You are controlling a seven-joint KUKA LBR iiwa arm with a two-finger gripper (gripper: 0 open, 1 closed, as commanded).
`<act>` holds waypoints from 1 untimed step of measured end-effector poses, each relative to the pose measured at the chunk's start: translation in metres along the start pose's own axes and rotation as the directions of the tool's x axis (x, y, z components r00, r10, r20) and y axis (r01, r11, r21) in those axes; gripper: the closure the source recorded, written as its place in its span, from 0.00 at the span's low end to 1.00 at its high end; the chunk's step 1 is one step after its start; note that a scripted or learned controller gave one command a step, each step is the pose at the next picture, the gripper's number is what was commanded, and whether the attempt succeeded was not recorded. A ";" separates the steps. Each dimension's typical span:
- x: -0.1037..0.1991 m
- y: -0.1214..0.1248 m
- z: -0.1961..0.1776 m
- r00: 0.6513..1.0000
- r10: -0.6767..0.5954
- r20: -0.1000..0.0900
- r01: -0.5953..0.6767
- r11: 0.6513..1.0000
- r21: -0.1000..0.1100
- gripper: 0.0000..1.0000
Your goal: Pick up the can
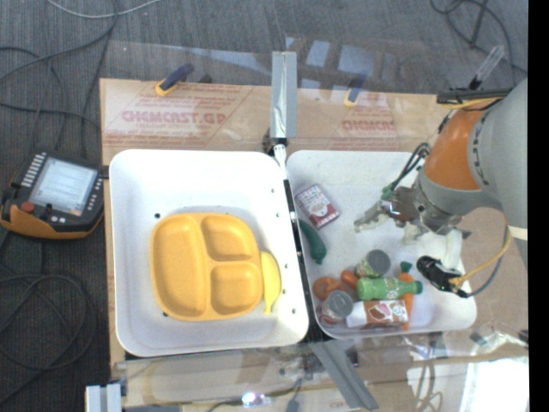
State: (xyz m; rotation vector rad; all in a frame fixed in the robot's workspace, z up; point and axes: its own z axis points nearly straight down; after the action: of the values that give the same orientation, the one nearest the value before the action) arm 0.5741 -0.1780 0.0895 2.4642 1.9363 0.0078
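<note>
Two upright cans with grey lids stand in the right bin [343, 174]. One can [377, 262] is near the middle, just below my gripper. The other can [336, 303] is at the front left of that bin. A red and white container [381, 313] lies on its side along the front wall. My gripper [388, 221] hangs over the bin's right half, a little behind the nearer can. Its fingers are spread open and hold nothing.
A green bottle [388, 287] lies beside the cans with small orange pieces [324, 287] around it. A red and white packet [315, 204] and a dark green item [316, 241] lie at the right bin's left. The left bin [129, 316] holds a yellow divided tray [206, 264].
</note>
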 end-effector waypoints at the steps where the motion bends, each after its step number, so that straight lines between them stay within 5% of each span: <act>1: -0.024 -0.022 -0.002 0.998 0.063 -0.002 -0.063 0.998 -0.006 0.00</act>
State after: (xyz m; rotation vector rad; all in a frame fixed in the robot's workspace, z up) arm 0.5475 -0.1961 0.0913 2.5205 1.8560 0.0168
